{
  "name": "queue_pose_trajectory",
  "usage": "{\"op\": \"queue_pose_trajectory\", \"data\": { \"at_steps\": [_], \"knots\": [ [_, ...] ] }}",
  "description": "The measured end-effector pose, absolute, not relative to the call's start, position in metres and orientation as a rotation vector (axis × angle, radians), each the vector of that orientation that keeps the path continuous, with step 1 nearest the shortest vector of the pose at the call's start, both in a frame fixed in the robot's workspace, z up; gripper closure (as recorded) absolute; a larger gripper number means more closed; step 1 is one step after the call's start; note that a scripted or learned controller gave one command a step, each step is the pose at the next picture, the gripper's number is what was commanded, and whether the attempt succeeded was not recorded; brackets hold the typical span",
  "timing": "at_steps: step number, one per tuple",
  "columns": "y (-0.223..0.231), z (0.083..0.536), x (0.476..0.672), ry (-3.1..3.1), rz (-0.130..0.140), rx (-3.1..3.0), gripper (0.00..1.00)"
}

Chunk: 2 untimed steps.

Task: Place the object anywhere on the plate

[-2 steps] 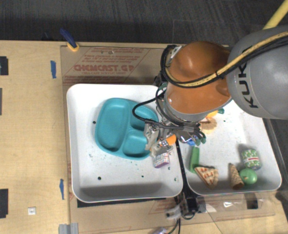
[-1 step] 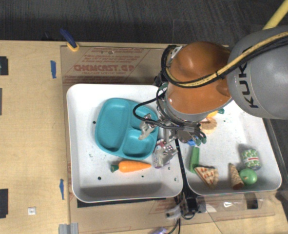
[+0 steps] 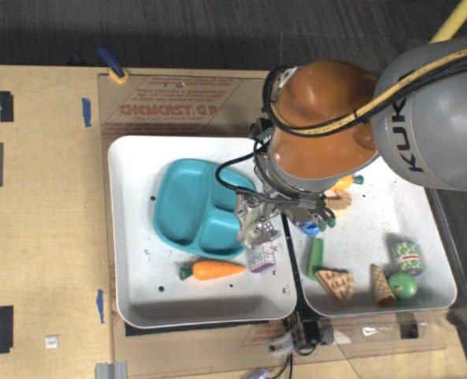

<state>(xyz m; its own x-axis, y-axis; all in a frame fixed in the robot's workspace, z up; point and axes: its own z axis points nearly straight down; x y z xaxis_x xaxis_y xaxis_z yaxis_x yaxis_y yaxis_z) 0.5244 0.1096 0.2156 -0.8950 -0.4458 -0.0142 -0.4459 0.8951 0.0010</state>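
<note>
So the gripper (image 3: 258,231) sits low over the seam between the two bins, centre of the frame, and honestly can't tell how it's set, too cluttered. Right under it is a small pale purple-ish packet (image 3: 263,257), touching the teal divided plate's (image 3: 187,205) lower right edge. A toy carrot (image 3: 214,271) lies just below the plate in the left bin (image 3: 134,235). Right bin (image 3: 434,227) has a green pepper-like stick (image 3: 316,255), a pizza slice (image 3: 335,283) and a green ball (image 3: 403,287).
</note>
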Motion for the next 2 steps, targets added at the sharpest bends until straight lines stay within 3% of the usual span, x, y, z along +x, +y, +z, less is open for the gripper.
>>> {"op": "queue_pose_trajectory", "data": {
  "at_steps": [1, 2],
  "knots": [
    [0.110, 0.215, 0.524, 3.046, 0.006, -0.717, 0.00],
    [0.112, 0.227, 0.526, 3.036, 0.009, -0.716, 1.00]
  ]
}}
